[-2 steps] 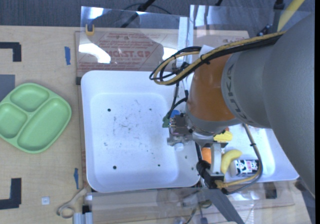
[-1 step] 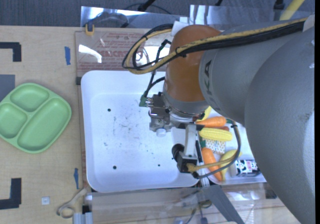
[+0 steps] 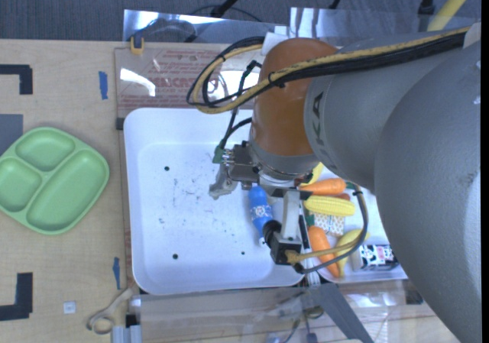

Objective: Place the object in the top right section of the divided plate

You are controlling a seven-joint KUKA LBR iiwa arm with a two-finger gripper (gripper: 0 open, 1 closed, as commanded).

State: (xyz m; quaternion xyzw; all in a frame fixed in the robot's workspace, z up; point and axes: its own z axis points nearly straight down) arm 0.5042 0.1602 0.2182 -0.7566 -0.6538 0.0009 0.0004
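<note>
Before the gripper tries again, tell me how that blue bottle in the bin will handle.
The blue bottle looks small and plastic, so probably light and rigid. It lies on its side on the smooth white bin, so a nudge may roll or slide it. Its rounded body could slip from a shallow pinch.

The scene is viewed from a single camera fixed above the table [image 3: 61, 66], angled downward at a slant. The white bin [image 3: 168, 204] is seen at mid-frame from close range, and the right side is largely blocked by the arm [image 3: 397, 127].
</note>
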